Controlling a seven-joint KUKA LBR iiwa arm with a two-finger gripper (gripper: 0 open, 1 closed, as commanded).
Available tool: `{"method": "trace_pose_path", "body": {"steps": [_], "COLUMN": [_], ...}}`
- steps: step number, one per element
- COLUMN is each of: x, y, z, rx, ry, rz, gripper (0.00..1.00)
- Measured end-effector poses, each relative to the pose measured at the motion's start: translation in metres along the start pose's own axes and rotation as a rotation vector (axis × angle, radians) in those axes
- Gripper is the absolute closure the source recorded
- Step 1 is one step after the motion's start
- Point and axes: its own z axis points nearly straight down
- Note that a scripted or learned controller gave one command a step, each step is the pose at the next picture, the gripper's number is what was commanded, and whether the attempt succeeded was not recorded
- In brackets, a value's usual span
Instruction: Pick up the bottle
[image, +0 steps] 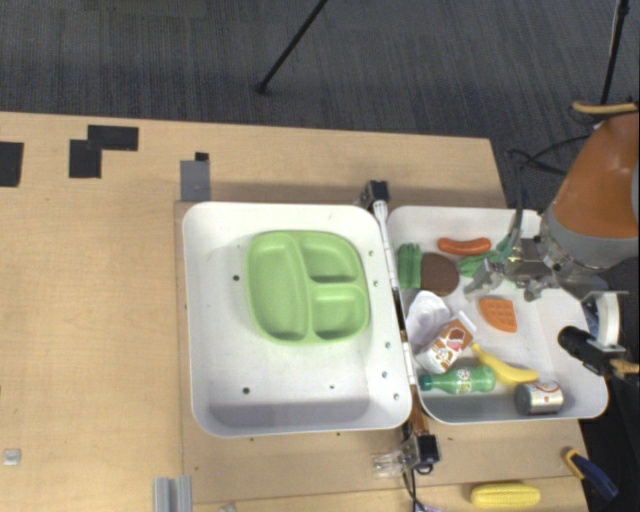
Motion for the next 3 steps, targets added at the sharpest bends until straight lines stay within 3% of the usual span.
{"method": "trace_pose_path", "body": {"steps": [1,2,3], "x": [0.001,0.014,-0.031], "y": [0.001,-0.054,-0.056], "z": [-0.011,-0.061,-0.027], "rx": [-0.003,0.000,0.001], "ry": [0.000,0.000,0.000], "rz": [-0.003,0.078,0.167], "gripper": [1.00,1.00,1.00]}}
